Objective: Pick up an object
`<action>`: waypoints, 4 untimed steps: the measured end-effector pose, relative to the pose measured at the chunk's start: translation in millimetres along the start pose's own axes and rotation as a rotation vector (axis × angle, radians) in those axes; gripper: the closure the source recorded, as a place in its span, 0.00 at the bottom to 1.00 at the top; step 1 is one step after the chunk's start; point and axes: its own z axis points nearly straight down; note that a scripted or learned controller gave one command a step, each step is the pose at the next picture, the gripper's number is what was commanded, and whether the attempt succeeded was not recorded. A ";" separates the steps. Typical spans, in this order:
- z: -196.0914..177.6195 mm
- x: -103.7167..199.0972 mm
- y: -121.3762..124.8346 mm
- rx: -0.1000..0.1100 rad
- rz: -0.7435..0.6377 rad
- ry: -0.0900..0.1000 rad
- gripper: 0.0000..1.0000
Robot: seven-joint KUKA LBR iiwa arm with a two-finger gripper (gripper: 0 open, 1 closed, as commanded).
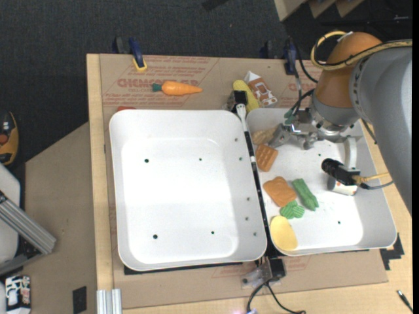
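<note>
Grey-armed end effector (283,131) hangs over a far corner of the right bin (366,235), near an orange ridged piece (266,156). Spread or pressed together, I cannot tell.

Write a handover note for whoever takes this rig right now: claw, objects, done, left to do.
Claw: over the right bin's far left corner, no object seen in it.
Objects: ridged orange piece beside the claw; flat orange piece, green pieces and yellow piece nearer the camera, all in that bin; carrot on the bench beyond the left bin.
Done: nothing lifted. Left: grasp one, raise it.
</note>
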 end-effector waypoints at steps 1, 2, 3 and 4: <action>0.7 11.9 16.8 0.035 0.002 -0.010 0.00; -109.0 111.0 26.3 -0.008 -0.003 0.003 0.00; -111.7 104.7 24.3 0.002 0.004 -0.002 1.00; -253.9 149.0 26.5 -0.013 0.000 0.002 1.00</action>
